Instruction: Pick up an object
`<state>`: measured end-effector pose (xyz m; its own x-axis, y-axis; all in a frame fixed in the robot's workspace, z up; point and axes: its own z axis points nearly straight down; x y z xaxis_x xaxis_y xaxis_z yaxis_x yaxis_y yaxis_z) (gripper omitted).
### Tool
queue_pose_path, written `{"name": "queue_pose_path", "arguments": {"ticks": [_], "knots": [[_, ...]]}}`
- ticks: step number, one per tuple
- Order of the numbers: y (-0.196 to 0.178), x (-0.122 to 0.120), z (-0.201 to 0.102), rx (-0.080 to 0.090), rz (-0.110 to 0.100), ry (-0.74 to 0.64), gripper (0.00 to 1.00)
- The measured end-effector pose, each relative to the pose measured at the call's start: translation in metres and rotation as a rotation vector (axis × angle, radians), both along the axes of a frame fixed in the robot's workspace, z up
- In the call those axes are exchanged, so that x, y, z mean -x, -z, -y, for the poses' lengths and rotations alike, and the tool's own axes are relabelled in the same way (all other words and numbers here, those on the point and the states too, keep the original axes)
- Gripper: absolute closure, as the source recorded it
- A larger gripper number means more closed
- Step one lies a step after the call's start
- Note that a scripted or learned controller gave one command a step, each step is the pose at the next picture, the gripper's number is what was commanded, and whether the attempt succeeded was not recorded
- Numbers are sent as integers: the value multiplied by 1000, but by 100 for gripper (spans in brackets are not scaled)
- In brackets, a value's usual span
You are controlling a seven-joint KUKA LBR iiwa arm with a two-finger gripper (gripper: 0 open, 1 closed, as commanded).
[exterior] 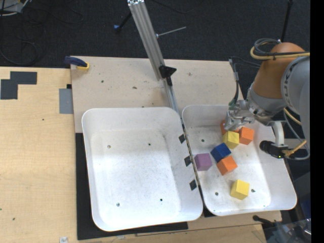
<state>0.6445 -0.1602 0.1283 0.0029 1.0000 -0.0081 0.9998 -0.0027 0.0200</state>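
The right bin (263,199) holds several small cubes: a yellow cube (232,138) and an orange cube (246,135) near its far side, a blue cube (220,152), an orange cube (227,164), a purple cube (203,161) by the left wall, and a yellow cube (240,189) near the front. Another orange piece (223,127) peeks out just under the gripper. My gripper (236,119) hangs low over the far part of the right bin, directly above the yellow and orange cubes. The wrist hides its fingertips.
The left bin (101,120) lies beside the right one, the two sharing a divider with black clips (188,160). A slanted metal bar (152,44) rises behind the bins. A blue-and-yellow clamp (77,62) lies on the bench's far left corner.
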Motion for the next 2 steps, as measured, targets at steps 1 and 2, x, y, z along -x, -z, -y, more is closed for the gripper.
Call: {"name": "queue_pose_path", "arguments": {"ticks": [1, 2], "knots": [[-52, -11, 5, -7, -16, -3, 100], [-83, -11, 7, -8, -18, -4, 100]]}}
